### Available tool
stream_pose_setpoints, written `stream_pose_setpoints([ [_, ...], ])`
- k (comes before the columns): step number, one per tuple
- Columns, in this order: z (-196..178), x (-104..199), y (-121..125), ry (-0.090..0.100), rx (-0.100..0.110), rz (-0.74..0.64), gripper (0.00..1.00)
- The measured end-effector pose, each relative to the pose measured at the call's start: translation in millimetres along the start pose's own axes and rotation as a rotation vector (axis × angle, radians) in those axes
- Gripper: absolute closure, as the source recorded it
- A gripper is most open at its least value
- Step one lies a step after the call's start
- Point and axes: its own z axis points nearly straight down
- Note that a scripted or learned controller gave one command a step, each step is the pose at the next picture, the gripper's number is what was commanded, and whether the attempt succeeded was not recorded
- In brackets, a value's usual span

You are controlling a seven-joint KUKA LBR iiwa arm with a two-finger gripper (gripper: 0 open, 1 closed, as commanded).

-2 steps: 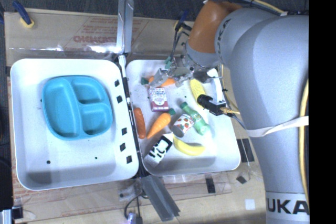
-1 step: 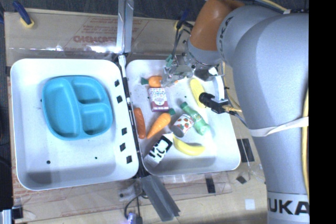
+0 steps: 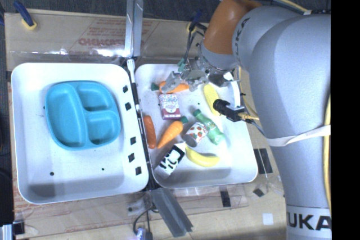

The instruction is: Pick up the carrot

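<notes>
My jaws [image 3: 190, 77] hang low at the far end of the right bin [image 3: 247, 168], by a small orange piece [image 3: 179, 87]; whether they are spread or pressed together I cannot tell. The clearest carrot [image 3: 170, 133] lies slantwise mid-bin, its tip toward the divider, with a second orange carrot-like stick [image 3: 149, 130] just beside it along the wall. A carton [image 3: 169, 105], bottle [image 3: 207, 123] and bananas [image 3: 202, 158] crowd close. To grasp well, I judge I should descend over the carrot's thick middle, jaws set across its long axis, clear of the neighbours.
</notes>
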Motion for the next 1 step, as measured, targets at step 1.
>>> stream_pose_setpoints([
  [1, -120.7, -32.7, -41.9, -0.016, -0.012, -0.19, 0.0],
])
